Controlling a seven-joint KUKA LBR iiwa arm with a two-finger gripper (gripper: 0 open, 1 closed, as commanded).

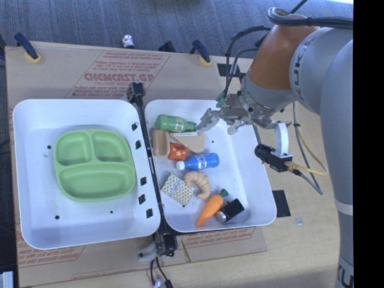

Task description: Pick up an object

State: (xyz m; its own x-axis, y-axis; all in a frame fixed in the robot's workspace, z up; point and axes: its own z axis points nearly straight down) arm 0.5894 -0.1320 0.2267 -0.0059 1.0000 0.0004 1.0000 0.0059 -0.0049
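The gripper (217, 120) hangs low over the far end of the right bin (255, 188), apparently lining up on the green bottle (174, 123) lying just to its left; whether it is spread or closed I cannot tell. The other toys crowd below it: a blue bottle (201, 161), a carrot (210, 209), a patterned block (178, 189). Well off to its left, the other bin holds a green tray (94, 164). Both bins sit on cardboard (117, 71) clamped to the table, with dark carpet (90, 11) beyond.

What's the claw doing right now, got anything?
Gripper: above the right bin, beside the green bottle; whether it grips anything cannot be told.
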